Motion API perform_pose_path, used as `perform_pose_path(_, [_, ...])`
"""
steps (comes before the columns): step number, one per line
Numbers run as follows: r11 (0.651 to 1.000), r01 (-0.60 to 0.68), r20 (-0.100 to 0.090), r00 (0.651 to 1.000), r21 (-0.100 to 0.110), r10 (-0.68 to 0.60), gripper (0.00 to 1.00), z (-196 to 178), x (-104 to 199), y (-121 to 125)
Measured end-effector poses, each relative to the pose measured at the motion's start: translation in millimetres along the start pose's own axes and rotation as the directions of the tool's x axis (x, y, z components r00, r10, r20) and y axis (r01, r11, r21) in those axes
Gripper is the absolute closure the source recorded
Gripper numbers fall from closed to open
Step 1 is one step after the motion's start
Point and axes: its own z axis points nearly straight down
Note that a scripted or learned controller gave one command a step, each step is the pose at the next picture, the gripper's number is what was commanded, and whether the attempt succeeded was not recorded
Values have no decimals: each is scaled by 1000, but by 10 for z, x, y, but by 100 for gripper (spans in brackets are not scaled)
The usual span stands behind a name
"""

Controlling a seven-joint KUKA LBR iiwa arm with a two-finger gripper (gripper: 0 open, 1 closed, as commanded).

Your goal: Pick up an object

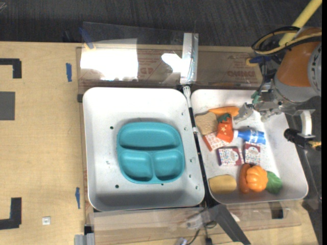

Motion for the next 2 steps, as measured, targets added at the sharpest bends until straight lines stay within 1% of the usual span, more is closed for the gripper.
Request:
perform_pose_path(1, [1000,-26,0,1000,2,26,0,187,204,-199])
perform_pose_path(2, [1000,-24,-3,1000,15,24,0,417,292,333])
